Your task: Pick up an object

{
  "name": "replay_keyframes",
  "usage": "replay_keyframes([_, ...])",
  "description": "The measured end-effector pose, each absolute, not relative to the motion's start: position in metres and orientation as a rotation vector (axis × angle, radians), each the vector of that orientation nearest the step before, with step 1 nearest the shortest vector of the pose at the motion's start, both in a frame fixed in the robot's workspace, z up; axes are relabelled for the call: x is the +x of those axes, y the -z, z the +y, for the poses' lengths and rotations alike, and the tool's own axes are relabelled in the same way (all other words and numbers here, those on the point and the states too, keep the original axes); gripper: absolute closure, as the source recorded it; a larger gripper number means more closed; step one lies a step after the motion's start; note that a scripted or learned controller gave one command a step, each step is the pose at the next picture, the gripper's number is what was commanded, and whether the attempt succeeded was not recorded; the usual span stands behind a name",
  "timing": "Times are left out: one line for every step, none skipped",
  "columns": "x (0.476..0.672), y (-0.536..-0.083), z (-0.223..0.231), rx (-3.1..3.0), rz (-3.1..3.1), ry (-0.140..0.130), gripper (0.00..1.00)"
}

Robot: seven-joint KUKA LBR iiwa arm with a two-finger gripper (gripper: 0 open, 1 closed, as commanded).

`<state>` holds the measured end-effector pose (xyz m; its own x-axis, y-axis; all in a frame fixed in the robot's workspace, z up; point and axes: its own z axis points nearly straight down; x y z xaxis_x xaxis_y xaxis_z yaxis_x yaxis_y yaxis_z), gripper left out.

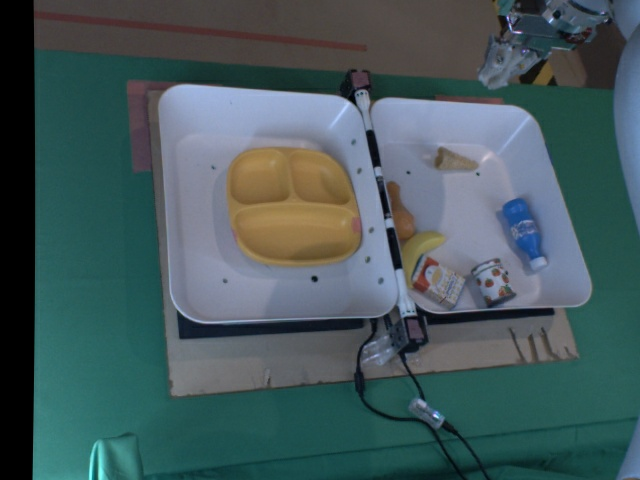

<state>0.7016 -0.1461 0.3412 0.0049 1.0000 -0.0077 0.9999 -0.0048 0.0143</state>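
One claw is hanging above the bench past the far edge of the right bin; whether it is apart or together I cannot tell. Lying in that bin are a cone, a blue bottle, a small can, a carton, a banana and an orange piece. Sitting in the left bin is a yellow divided plate.

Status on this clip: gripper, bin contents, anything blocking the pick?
Gripper above the right bin's far corner, nothing between its fingers. Blue bottle, small can, banana lying untouched. Nothing in the way.
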Motion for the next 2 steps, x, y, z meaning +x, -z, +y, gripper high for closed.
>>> replay_keyframes([0.7002, -0.4020, -0.1894, 2.217, 2.200, -0.006, 1.00])
replay_keyframes([0.7003, -0.4016, -0.1886, 2.216, 2.202, -0.005, 0.00])
